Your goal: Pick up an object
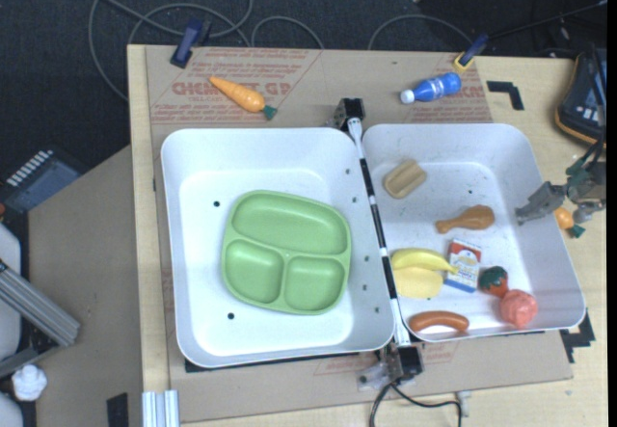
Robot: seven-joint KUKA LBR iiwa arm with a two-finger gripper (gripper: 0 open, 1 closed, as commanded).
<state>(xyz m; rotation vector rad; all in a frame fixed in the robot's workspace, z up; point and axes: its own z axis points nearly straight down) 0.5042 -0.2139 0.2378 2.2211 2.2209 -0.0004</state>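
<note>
Camera view: the gripper (542, 205) is seen at the right rim of the right bin (501, 141), its state impossible to tell, with nothing seen held. The approach step is judged in hand. The drumstick (466, 219), just left of the gripper on the bin floor, is the nearest object; descent over it would be called for next.

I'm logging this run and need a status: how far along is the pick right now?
Nothing looks picked yet. The gripper sits low at the right bin's right edge, with nothing visibly held. The toy drumstick, bread roll, banana, small carton, hot dog and peach all lie in the bin. Left: close on one item and lift it.
</note>
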